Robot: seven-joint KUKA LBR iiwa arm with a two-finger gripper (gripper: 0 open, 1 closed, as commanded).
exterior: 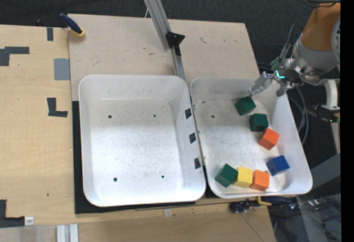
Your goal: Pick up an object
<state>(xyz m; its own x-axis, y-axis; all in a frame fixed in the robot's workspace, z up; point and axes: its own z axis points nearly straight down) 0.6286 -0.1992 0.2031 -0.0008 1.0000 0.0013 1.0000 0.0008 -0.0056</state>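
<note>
Nearest the camera, three cubes are sitting in a touching row at the right bin's [293, 141] six o'clock edge: a green cube [225, 175], a yellow cube [244, 176] and an orange cube [260, 180], with a blue cube [277, 165] lying just beside them toward two o'clock. Farther up, a second orange cube [269, 138], a dark green cube [258, 122] and another green cube [245, 106] are trailing toward twelve o'clock, while the left bin [88, 124] is lying at nine o'clock on the bench [33, 141]. Hovering at the right bin's one o'clock rim, the tool [270, 85] is spreading its fingers with nothing between them, just beside that topmost green cube.
</note>
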